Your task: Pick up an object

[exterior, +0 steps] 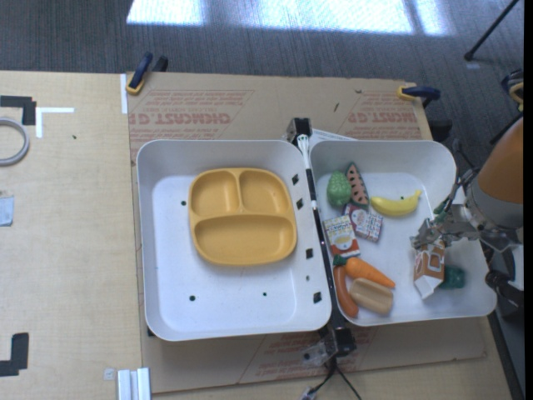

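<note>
my hand [435,233]: over right bin's [433,158] right side, above small carton [428,272]; cannot tell its grip | carton lies near bin's right edge, teal item [454,278] touching | step: I should descend straight, centred on carton, clear of wall

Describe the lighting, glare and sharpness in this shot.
Camera view: a bright patch of window light falls on the floor at the top; the bins are evenly lit, with only soft shadows inside their walls; the yellow plate shows mild sheen, no harsh glare; the toy food is fairly sharp; the arm at the right edge is blurred and cropped.
</note>
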Controlling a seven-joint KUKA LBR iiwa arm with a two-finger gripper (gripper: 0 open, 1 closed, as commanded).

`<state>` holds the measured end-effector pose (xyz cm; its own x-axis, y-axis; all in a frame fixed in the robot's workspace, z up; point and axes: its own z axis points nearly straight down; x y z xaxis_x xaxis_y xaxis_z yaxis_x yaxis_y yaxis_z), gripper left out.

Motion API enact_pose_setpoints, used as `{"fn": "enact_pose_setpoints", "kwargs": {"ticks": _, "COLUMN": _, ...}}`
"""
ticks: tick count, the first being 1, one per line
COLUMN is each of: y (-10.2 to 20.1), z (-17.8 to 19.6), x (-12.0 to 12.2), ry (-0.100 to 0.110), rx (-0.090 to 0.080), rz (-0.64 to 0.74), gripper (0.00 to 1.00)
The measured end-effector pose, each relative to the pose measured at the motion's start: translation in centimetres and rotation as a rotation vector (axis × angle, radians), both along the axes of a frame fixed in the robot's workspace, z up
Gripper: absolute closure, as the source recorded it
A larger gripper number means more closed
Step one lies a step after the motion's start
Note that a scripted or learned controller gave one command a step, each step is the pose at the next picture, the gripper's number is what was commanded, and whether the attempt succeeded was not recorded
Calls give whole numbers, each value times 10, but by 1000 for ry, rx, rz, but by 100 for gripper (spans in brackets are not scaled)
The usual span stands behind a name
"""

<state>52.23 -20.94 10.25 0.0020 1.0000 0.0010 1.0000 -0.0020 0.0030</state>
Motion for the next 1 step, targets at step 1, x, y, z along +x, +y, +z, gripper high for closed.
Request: {"fn": "enact_pose_setpoints", "kwargs": {"ticks": 1, "y": 46, "z": 134, "x": -10, "ry": 2, "rx": -2, "rz": -58, "gripper": 100}}
